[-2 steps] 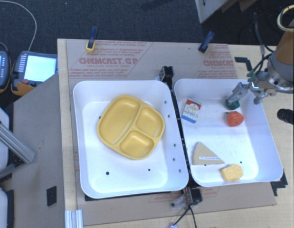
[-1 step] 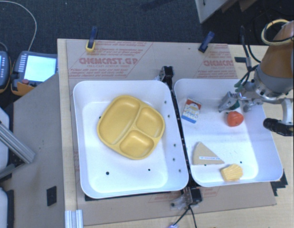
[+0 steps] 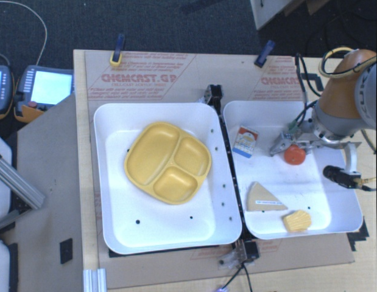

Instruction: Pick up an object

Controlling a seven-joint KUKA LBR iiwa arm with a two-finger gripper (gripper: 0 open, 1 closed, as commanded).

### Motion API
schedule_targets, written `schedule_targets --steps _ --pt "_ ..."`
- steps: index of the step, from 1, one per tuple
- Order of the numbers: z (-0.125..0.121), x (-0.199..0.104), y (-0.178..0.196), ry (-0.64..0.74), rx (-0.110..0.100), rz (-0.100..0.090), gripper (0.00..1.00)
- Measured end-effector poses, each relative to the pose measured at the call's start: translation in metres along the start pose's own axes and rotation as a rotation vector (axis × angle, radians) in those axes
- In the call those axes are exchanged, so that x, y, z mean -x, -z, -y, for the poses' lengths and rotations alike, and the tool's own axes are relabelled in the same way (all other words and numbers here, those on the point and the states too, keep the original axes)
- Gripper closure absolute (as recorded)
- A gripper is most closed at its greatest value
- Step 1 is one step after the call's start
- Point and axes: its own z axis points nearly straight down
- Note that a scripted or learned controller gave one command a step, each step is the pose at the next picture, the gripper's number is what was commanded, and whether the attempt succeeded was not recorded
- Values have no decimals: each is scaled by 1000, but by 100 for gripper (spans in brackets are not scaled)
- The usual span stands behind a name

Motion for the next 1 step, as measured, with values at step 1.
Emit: schedule_targets --steps 1 --pt "-3 1 15 0 10 3 100"
